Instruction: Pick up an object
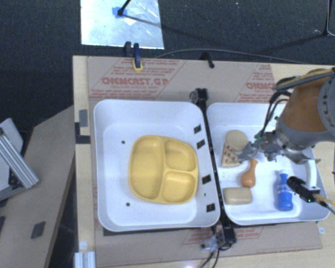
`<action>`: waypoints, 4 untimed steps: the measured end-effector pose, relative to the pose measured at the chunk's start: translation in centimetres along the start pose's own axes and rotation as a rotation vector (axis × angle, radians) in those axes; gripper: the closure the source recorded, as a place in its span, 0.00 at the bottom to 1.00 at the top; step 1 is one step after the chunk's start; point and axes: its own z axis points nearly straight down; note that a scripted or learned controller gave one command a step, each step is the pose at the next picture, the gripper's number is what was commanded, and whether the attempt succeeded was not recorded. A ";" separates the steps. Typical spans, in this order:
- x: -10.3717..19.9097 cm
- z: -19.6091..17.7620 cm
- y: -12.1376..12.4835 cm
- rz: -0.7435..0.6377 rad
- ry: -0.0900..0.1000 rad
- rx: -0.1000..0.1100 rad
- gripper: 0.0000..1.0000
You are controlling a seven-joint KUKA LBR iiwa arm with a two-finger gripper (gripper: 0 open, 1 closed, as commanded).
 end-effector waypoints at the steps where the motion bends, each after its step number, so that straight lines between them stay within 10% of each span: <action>1: -0.1 -1.3 0.1 0.000 -0.002 -0.006 1.00; 3: 0.8 -10.5 0.9 -0.001 -0.002 -0.009 1.00; 4: 6.2 -11.2 -0.8 -0.005 0.001 -0.003 1.00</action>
